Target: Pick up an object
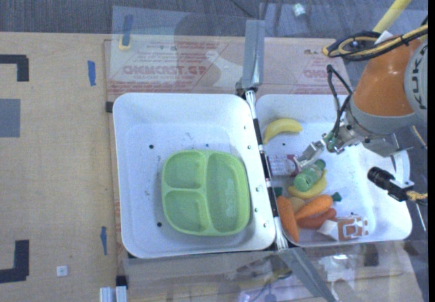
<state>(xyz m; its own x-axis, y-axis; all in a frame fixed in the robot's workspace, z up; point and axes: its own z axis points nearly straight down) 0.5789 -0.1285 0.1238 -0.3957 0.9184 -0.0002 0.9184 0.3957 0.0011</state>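
The right bin (401, 222) holds a pile of toy food. A yellow banana (282, 128) lies near its back left. A green item (309, 175) rests on a second yellow piece (306, 190), with two orange carrots (314, 207) (287, 219) and a white and orange box (346, 228) in front. A small red and white packet (281, 165) lies by the bin's left wall. My gripper (314, 152) hangs low over the bin's middle, just above and behind the green item, with nothing seen in it.
The left bin (136, 124) holds a green divided plate (204, 192). A metal divider post (253, 56) stands behind the two bins. A black knob (382, 179) on the arm juts over the right bin's right side.
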